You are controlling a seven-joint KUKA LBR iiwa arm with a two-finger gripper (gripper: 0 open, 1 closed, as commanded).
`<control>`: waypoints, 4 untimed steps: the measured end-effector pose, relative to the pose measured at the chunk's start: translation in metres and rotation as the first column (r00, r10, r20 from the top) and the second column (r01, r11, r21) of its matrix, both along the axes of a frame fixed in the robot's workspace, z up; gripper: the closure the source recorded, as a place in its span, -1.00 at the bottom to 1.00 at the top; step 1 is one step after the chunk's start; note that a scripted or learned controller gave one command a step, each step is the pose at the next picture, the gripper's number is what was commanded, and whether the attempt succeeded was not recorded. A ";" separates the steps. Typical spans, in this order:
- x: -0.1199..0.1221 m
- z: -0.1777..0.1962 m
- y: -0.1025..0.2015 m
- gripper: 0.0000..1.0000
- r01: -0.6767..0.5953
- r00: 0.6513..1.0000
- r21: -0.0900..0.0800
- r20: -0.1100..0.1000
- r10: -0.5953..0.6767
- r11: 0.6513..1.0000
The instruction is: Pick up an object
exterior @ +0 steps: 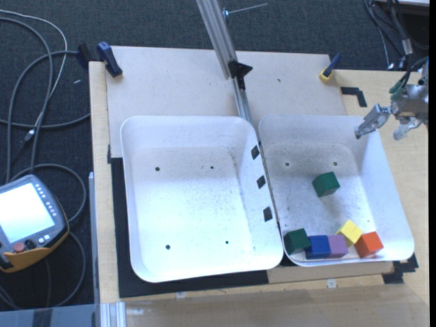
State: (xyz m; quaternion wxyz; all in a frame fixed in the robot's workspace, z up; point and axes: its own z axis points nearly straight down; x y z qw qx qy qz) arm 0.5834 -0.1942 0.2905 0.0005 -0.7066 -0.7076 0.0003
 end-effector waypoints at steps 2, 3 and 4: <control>-0.001 -0.196 0.060 -1.00 0.000 1.000 0.003 -0.009 0.000 1.000; -0.036 -0.188 0.079 -1.00 0.001 1.000 0.002 -0.003 -0.001 1.000; -0.034 -0.178 0.079 1.00 0.000 1.000 0.002 0.002 0.000 1.000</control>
